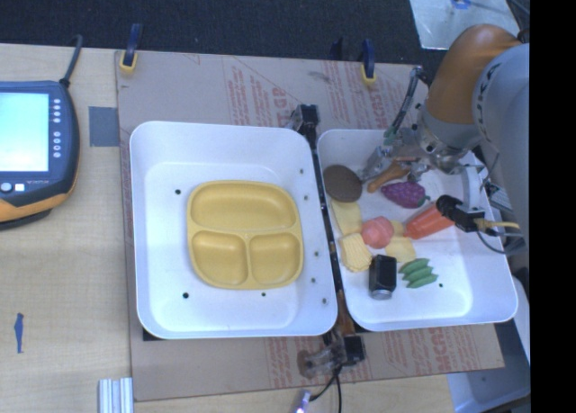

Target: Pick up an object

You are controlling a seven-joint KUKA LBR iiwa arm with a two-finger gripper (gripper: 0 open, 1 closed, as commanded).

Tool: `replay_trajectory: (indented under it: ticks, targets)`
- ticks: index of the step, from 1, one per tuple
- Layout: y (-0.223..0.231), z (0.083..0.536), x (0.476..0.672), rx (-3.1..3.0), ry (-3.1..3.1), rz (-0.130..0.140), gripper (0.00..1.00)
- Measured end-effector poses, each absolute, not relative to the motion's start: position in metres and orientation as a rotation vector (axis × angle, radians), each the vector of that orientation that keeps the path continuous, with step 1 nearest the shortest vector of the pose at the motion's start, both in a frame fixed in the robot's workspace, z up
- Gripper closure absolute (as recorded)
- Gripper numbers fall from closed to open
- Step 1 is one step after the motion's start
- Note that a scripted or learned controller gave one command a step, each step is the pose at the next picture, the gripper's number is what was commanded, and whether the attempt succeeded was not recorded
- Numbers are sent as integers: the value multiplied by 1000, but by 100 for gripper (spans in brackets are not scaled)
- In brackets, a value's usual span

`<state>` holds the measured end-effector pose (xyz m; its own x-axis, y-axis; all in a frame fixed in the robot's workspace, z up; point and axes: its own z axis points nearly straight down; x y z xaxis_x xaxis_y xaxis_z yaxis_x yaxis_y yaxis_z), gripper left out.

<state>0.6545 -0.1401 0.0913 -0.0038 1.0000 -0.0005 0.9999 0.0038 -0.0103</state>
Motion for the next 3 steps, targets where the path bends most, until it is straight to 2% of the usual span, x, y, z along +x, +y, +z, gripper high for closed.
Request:
replay_trajectory:
  ticks: [1, 2, 3]
  targets:
    - [-118, 92, 656, -2211, -2224, 8, 0]
    - [-184, 92, 656, -2219, -2223, 2, 0]
    - [-142, 92, 656, -2214, -2225, 5, 0]
